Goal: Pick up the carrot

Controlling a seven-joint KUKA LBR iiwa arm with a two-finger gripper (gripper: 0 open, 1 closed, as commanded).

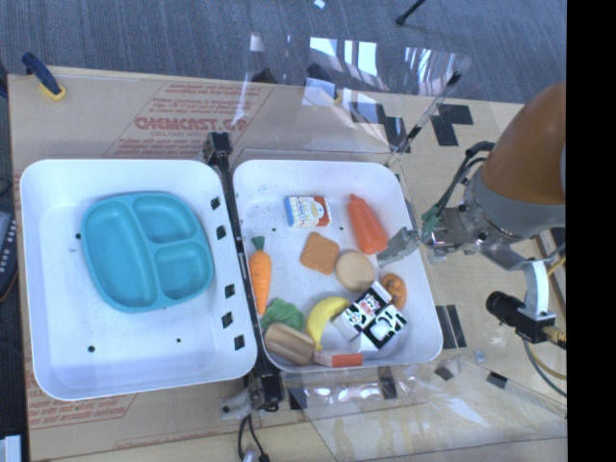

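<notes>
The carrot point(260, 275) is orange with a small green top. It lies lengthwise along the left wall of the right bin point(252, 183), green end pointing to the back. My gripper point(398, 245) hovers over that bin's right rim, well to the right of the carrot, with several toy foods between them. Nothing shows in its grasp. The grey arm with the orange band point(525, 176) reaches in from the right.
Crowding the right bin are an orange-red sausage shape point(366, 222), small carton point(306, 210), cracker point(320, 252), bun point(354, 269), banana point(325, 316), black-and-white box point(375, 320), green leaf point(282, 312) and bread loaf point(289, 343). A blue divided plate point(146, 250) sits in the left bin point(58, 354).
</notes>
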